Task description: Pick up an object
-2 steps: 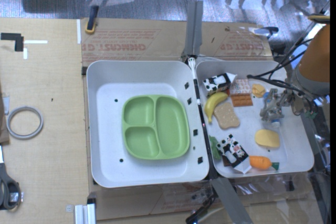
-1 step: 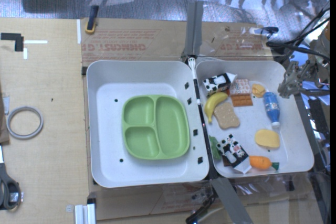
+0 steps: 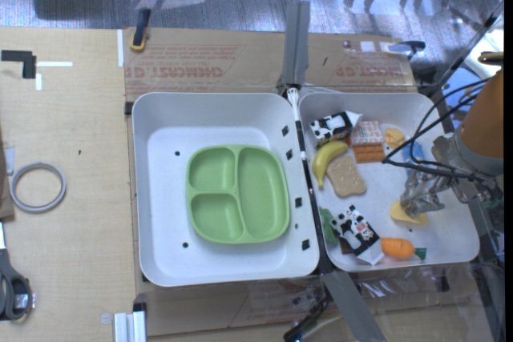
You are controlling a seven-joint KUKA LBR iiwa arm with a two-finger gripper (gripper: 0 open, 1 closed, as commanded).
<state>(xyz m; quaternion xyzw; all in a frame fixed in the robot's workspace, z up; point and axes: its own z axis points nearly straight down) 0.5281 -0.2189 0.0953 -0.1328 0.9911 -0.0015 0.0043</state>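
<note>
The right bin [image 3: 457,248] holds several toy foods. A banana [image 3: 327,158] lies by a bread slice [image 3: 346,176], with a cow-patterned carton [image 3: 333,126] and an orange-red waffle block [image 3: 368,143] behind them. A second cow-patterned carton [image 3: 355,230] and a carrot [image 3: 398,248] rest near the front wall. My gripper [image 3: 420,199] reaches in from the right and hangs low over a yellow cheese wedge [image 3: 403,213], whose right part it covers. Whether it touches the wedge I cannot make out.
The left bin [image 3: 156,196] carries a green divided plate [image 3: 239,193]. A small yellow piece [image 3: 393,137] lies at the back of the right bin. Cables [image 3: 425,128] trail from the arm across that bin's right side. A tape ring [image 3: 35,187] lies on the bench at left.
</note>
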